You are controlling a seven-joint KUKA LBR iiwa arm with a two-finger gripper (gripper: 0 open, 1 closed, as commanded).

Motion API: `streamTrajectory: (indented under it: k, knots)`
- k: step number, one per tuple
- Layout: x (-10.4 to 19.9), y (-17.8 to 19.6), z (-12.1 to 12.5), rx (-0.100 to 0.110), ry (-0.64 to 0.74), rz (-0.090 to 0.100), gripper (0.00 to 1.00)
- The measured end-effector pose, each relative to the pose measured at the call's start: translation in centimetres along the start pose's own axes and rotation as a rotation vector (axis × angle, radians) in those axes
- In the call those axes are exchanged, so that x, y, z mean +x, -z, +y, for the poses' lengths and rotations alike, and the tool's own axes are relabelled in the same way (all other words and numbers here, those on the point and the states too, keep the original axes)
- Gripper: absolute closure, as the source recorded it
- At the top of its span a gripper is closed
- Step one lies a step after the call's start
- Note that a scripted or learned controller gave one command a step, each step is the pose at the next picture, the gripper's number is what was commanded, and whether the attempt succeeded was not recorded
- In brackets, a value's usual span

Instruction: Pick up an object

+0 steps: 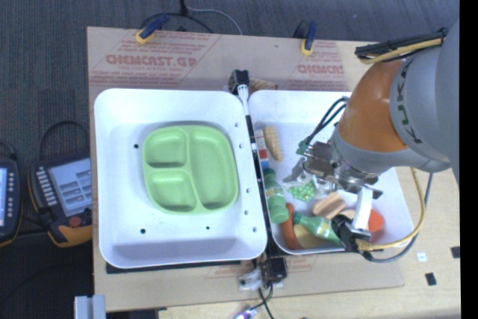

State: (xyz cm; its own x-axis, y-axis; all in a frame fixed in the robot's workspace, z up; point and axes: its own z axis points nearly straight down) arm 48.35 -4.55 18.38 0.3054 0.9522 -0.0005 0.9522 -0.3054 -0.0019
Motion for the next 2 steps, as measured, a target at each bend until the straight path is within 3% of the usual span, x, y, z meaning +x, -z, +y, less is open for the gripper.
streamTrajectory:
  k: [1,2]
  knots:
    - [1.79,-0.01,-0.60,0.001,-0.428,-0.001,1.00]
    - [1.77,0.00,-0.59,0.001,-0.428,-0.001,0.00]
